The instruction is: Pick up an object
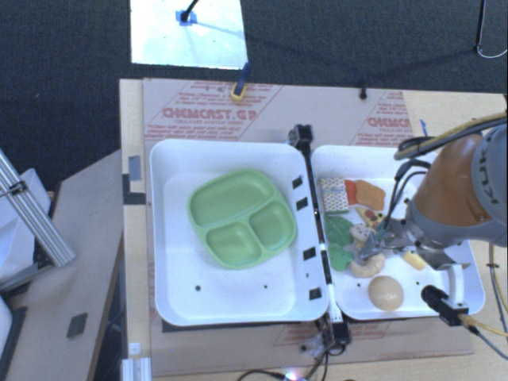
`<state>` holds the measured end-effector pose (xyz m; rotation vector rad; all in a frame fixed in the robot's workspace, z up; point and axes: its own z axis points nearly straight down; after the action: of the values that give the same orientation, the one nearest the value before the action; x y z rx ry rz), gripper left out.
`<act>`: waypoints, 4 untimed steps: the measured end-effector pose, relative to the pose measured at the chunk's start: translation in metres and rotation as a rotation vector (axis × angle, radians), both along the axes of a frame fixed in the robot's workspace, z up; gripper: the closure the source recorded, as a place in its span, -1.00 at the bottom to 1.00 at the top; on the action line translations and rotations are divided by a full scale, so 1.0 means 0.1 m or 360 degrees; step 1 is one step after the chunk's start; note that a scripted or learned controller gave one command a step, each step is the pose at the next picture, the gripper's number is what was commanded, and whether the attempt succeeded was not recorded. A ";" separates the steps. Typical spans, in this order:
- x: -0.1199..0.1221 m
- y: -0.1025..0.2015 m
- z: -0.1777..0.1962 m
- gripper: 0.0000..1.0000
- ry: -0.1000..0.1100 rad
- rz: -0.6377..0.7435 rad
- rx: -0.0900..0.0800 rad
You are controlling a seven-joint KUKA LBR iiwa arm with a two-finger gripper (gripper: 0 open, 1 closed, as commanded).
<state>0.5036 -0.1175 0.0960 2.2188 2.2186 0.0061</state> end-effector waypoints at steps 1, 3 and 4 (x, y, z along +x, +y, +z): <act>0.09 -0.06 0.48 1.00 -0.0001 0.0006 -0.0003; 0.11 -0.08 1.29 1.00 0.0002 0.0007 -0.0002; -0.03 0.42 1.24 1.00 0.0008 0.0014 0.0003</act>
<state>0.5001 -0.0754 0.2203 2.2126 2.2315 0.0026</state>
